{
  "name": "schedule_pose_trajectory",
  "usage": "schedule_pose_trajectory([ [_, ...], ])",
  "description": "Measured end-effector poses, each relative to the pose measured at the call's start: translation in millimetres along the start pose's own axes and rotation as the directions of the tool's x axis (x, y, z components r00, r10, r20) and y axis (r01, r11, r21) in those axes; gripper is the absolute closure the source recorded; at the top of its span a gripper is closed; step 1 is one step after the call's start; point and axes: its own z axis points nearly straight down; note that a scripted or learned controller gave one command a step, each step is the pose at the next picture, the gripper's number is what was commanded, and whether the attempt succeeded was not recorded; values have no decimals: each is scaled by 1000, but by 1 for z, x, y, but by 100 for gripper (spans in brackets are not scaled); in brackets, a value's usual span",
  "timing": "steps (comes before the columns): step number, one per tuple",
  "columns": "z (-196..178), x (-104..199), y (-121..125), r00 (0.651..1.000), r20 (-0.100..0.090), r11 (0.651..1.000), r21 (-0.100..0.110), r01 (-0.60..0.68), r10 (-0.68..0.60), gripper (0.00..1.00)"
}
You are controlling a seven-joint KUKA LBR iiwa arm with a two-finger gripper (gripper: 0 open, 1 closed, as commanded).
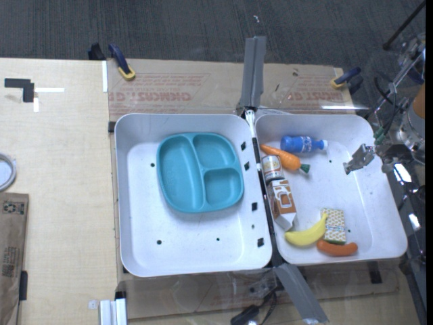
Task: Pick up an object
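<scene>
Gripper position: the gripper [357,158] is seen at the right side of the right bin [365,202], low over the bin floor, on an arm entering from the right edge of the view.
Gripper state: nothing is seen between the fingers; whether they stand apart or together cannot be told at this size.
Candidate objects: a blue bottle [302,143], a carrot [284,158], a small can [272,168], a brown carton [283,202], a banana [306,233], a patterned sponge [334,225] and a sausage [337,248] are found in the right bin.
Governing relation: the blue bottle is judged the nearest object; it lies to the left of the gripper and a little toward the far wall, with its long axis running left to right and its white cap pointing at the gripper.
Second group: the banana, sponge and sausage lie toward the near wall, touching or just beside one another, which is judged to make a clean grasp harder there.
Left-wall group: the can and carton are set against the divider between the bins, the carrot just beside the can.
Surface: the white bin floor below the gripper is bare, and clear floor is noted between the gripper and the bottle.
Left bin: a teal divided plate [200,172] is noted in the left bin [135,202], well apart from the gripper.
Surroundings: a pale wooden bench [54,175] bears both bins.
</scene>
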Motion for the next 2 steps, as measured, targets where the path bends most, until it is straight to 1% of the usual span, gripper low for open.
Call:
schedule_pose_trajectory([
  [1, 109, 23, 50, 987, 0, 987, -2, -162, 162, 0],
  [2, 100, 23, 50, 987, 1, 987, -2, -158, 158, 100],
])
